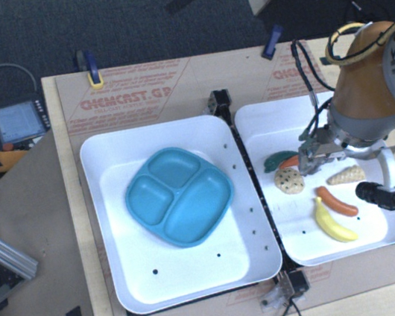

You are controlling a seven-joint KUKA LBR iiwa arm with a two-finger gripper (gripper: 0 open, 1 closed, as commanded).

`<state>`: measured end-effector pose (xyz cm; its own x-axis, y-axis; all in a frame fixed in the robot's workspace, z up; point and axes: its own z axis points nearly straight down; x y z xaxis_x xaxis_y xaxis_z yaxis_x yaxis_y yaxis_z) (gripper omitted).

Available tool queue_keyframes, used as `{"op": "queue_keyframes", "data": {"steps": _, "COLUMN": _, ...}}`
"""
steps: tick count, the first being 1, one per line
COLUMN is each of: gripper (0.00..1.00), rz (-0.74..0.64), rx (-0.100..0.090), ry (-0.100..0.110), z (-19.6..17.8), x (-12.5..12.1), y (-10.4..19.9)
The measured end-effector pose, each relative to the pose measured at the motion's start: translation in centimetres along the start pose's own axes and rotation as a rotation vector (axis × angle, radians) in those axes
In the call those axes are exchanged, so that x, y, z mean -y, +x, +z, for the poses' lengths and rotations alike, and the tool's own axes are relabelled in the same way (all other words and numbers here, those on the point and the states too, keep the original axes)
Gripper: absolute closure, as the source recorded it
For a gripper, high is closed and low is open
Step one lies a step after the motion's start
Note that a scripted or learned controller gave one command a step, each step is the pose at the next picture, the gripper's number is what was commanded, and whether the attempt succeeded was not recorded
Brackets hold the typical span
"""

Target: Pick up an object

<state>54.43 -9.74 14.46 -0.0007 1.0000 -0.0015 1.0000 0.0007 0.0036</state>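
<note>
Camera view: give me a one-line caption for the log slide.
KUKA gripper low over the right bin, beside a cookie, hot dog and banana; blue divided plate in the left bin.

Even overhead light, bluish cast; soft shadows; white bins (115, 206) slightly glary; mild blur.

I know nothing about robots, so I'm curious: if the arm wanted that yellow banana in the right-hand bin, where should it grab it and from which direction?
Probably from straight above, closing across the middle of the banana. It lies flat on the floor of the right bin, and its mid-section looks narrow enough to pinch. The hot dog lies close on its upper side, so the fingers would need care there.
</note>
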Motion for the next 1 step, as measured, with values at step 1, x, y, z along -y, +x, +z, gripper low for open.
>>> {"op": "queue_keyframes", "data": {"steps": 1, "gripper": 1.0, "rz": 0.0, "rx": 0.0, "ry": -0.002, "z": -4.31, "x": -0.03, "y": -0.24}}
